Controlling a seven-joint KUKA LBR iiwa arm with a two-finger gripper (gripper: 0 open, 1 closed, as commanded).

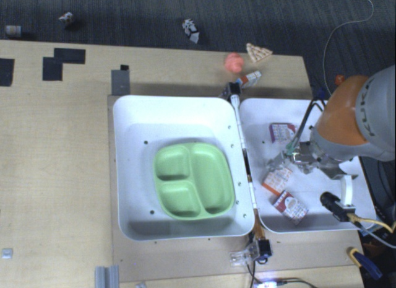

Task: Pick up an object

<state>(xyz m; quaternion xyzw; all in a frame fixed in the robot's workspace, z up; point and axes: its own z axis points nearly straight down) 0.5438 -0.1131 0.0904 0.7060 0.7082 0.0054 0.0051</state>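
In the right bin (260, 157) lie three small packets. A red and white packet (282, 132) rests near the far wall. Mid-bin sits an orange and white packet (276, 179). Closer to the front wall is another red and white packet (291, 206). My gripper (296, 155) hangs low over the bin's middle, just right of and above the orange and white packet, with the grey and orange arm (356, 122) behind it. Nothing visibly sits in the gripper.
The left bin (127, 157) holds a green divided plate (193, 179). Beyond the bins on the bench lie a pink ball (234, 62), a toy pizza slice (258, 52) and a small tube (249, 80).
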